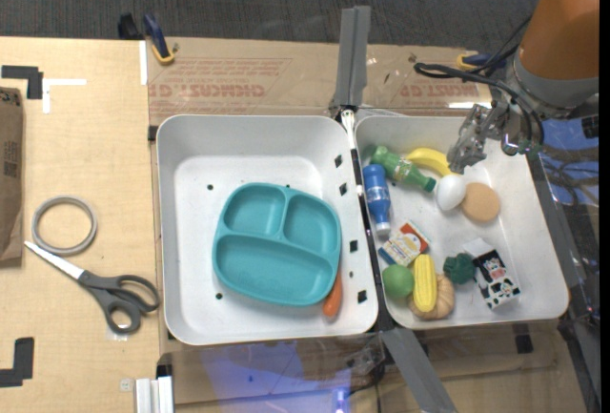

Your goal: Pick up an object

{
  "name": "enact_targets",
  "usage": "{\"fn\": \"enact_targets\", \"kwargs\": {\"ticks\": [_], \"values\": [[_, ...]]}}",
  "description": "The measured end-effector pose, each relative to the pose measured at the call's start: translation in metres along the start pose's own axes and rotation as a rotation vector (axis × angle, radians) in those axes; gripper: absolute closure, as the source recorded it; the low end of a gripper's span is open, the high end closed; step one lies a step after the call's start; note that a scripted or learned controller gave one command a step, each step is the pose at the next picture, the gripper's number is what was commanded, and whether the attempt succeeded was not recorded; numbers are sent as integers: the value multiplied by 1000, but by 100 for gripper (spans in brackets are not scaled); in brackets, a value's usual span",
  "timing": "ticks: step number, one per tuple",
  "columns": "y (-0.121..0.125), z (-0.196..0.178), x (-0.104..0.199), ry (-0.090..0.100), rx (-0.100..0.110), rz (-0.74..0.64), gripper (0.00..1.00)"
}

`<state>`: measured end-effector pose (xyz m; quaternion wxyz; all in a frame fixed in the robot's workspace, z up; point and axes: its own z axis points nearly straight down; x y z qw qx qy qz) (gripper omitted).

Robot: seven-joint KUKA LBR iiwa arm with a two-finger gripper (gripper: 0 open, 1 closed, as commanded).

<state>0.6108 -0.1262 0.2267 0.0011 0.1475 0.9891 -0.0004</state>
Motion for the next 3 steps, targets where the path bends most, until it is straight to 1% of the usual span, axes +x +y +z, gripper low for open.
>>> {"fn": "enact_targets", "kwargs": {"ticks": [1, 2, 3], "values": [[17, 133, -24, -3, -1, -64, 100], [18, -54, 5, -2, 0, 79, 100], [6, 92, 45, 1, -1, 16, 100]]}}
